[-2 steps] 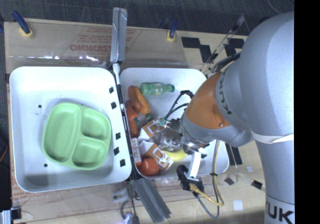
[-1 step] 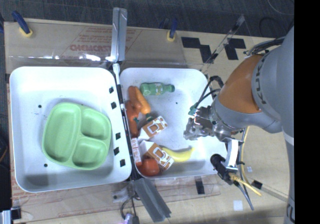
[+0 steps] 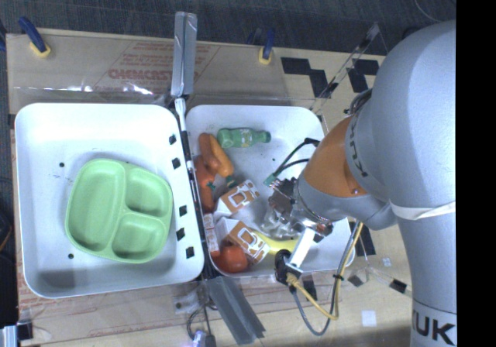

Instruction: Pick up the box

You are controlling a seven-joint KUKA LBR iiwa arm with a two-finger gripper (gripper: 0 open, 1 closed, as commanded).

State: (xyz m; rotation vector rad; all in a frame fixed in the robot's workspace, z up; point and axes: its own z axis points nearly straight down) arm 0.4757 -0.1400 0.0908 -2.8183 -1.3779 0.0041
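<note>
In the right bin [image 3: 310, 117], box [image 3: 239, 197] just left of the hand [image 3: 280, 223] (finger state unclear), long axis slanting up-right.

We see a bulky grey arm [image 3: 415, 121] at the frame's right, banded orange (near the wrist). Black and yellow cables [image 3: 318, 314] trail below it.

bench [image 3: 93, 66]: cardboard-topped | left bin [image 3: 31, 206] | right bin [image 3: 256, 115] | side by side
</note>
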